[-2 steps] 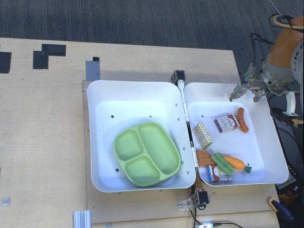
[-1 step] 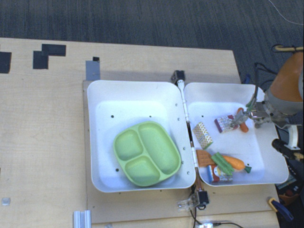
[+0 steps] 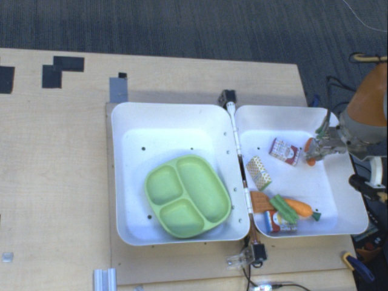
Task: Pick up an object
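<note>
Desk [image 3: 54, 180]: we find a pale wooden top carrying two shallow white bins set side by side, touching along their inner rims.
Left bin [image 3: 130, 126]: we note one green divided plate [image 3: 188, 196] lying flat toward the near side; it lies well apart from the hand.
Right bin [image 3: 345, 220]: we count several small things, listed below.
Arm [image 3: 367, 117]: it reaches in from the right and hangs over the right bin's far right corner.
Hand [image 3: 318, 144]: it sits low at the bin's right side; we cannot tell how it is set, as its tip is too small and cluttered to read.
Carrot [image 3: 297, 208]: it lies near the bin's near wall, long axis running left to right, toward us from the hand.
Red carton [image 3: 285, 151]: it lies just left of the hand, tilted; we judge it a likely pick.
Small orange piece [image 3: 310, 152]: it touches or sits just beside the hand's tip; whether it is gripped we cannot say.
Patterned box [image 3: 259, 173]: it lies left of the carton, near the shared rim.
</note>
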Controlling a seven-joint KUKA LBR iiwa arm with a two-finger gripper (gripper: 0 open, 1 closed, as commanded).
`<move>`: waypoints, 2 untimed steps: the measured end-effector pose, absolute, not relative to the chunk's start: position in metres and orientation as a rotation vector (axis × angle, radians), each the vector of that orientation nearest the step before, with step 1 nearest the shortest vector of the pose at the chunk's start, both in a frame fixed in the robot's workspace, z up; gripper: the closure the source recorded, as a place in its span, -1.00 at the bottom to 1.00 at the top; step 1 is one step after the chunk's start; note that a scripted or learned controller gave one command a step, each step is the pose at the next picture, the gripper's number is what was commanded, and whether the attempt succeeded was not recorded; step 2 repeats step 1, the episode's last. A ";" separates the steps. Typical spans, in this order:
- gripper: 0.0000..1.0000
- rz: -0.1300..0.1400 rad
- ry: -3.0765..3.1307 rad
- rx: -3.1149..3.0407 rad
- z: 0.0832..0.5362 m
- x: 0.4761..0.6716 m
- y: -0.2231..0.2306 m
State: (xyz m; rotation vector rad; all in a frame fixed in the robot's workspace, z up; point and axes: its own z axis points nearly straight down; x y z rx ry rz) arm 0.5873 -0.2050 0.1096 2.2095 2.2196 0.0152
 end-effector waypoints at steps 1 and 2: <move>1.00 0.005 2.224 2.213 0.220 0.536 -0.151; 1.00 0.005 2.224 2.213 0.220 0.536 -0.151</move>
